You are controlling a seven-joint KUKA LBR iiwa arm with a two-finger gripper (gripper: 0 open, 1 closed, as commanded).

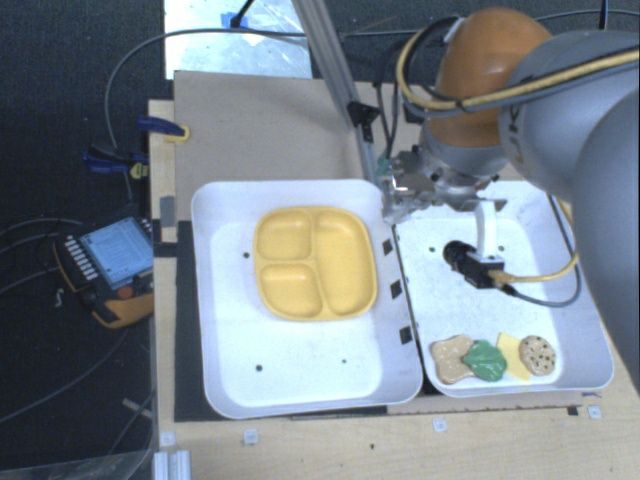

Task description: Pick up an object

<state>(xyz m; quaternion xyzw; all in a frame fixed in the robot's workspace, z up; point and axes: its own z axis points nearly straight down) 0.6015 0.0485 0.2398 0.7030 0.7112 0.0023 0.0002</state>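
Note:
Several small food toys lie in a row at the near edge of the right bin (590,338): a tan toast-shaped piece (450,358), a green leafy piece (487,360), a yellow cheese slice (512,352) and a round speckled cookie (537,354). My gripper (398,206) hangs under the orange-banded wrist at the far left corner of the right bin, close to the divide between the bins. It is well apart from the food toys, and nothing shows in its grasp.
A yellow divided plate (313,263) lies in the middle of the left bin (230,368). A slanted metal pole (330,48) rises behind the bins. Cables and a blue-screened device (112,253) lie off the bench to the left.

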